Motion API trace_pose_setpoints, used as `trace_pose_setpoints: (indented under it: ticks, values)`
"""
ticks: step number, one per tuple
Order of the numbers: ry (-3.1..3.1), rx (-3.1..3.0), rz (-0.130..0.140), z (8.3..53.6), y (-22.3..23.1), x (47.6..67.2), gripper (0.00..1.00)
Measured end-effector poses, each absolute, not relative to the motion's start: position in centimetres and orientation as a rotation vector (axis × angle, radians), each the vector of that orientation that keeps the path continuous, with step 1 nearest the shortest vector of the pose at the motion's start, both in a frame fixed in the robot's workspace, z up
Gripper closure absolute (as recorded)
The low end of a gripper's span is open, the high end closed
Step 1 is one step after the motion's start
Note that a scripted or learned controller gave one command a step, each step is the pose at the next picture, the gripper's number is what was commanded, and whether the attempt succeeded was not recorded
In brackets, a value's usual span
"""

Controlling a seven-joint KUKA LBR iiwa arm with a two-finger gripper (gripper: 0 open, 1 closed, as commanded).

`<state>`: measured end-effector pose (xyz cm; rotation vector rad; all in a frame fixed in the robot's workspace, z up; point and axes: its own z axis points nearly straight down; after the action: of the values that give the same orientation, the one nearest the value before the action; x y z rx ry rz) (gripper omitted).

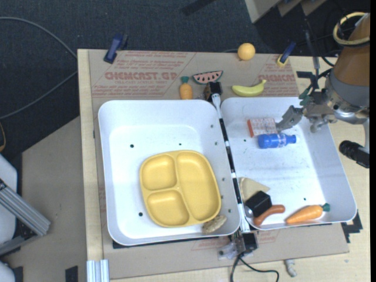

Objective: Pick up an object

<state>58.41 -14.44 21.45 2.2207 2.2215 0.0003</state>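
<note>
The gripper (292,117), its opening impossible to judge, is poised just above the blue bottle (275,140) in the right bin (329,175); an approach is judged underway, a descent needed next.

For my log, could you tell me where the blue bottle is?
The blue bottle lies in the right bin, toward its far side, just below the claw.

Claw (292,117) just above blue bottle (275,140) in right bin (329,175).
</note>
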Motion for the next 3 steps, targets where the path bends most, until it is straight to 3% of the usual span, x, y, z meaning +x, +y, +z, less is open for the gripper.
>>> trace_pose_setpoints:
  ticks: [1,2,3]
  values:
    - [2.225,2.223,-0.002,13.9,-11.8,60.8,0.0]
    - [2.215,2.214,0.004,9.0,-12.1,64.8,0.0]
    - [2.213,2.209,0.007,10.1,-12.2,64.9,1.0]
